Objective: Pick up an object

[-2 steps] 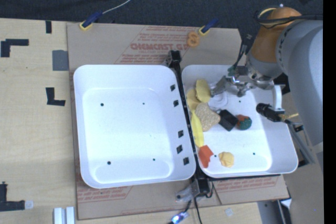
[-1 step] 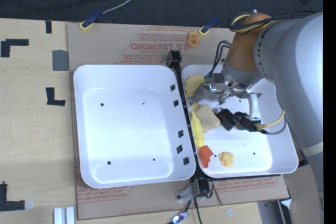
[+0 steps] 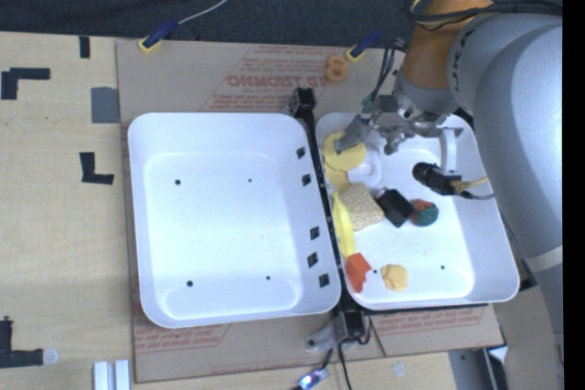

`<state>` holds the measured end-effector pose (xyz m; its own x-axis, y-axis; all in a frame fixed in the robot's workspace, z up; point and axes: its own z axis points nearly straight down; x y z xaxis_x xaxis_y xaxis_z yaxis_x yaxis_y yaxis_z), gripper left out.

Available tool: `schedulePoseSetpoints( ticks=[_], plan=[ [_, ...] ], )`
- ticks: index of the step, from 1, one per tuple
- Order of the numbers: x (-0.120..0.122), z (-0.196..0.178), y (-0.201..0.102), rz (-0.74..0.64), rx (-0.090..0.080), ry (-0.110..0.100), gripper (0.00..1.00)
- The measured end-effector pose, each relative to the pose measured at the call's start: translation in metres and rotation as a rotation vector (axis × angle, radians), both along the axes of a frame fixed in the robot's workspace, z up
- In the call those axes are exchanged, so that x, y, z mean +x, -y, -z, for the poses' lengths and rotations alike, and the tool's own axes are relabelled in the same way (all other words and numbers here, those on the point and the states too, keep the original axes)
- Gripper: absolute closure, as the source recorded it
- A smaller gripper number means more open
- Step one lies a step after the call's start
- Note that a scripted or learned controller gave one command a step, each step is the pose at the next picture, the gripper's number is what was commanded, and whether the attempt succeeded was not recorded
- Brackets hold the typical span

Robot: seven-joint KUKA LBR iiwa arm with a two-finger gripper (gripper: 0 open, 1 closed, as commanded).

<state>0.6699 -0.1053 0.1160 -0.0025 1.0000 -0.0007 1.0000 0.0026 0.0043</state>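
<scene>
Two white bins (image 3: 219, 128) sit side by side on the bench. In the right-hand one lies a small heap — roughly seven things: one yellow banana-like piece (image 3: 343, 228), one beige block (image 3: 363, 207), one black block (image 3: 394, 207), one orange piece (image 3: 356, 269), one yellow lump (image 3: 394, 277), one red-and-green ball (image 3: 423, 214), one pale yellow piece (image 3: 345, 157).

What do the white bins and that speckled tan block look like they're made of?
The white bins look like smooth molded plastic, judging by the faint sheen and rounded corners. The tan block looks like sponge or foam, matte and speckled, though it's too small to be sure.
</scene>
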Motion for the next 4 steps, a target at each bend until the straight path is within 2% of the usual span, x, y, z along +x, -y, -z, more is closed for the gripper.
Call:
schedulePoseSetpoints(
  ticks=[1,2,3,4],
  plan=[
    [-0.002,0.029,0.05,0.0,0.011,-0.016,0.0],
    [-0.001,0.031,-0.006,-0.003,0.002,-0.005,0.0],
    [-0.002,0.022,-0.003,-0.001,0.001,-0.006,1.0],
    [-0.003,-0.075,-0.094,-0.007,0.004,0.003,1.0]
  ],
)
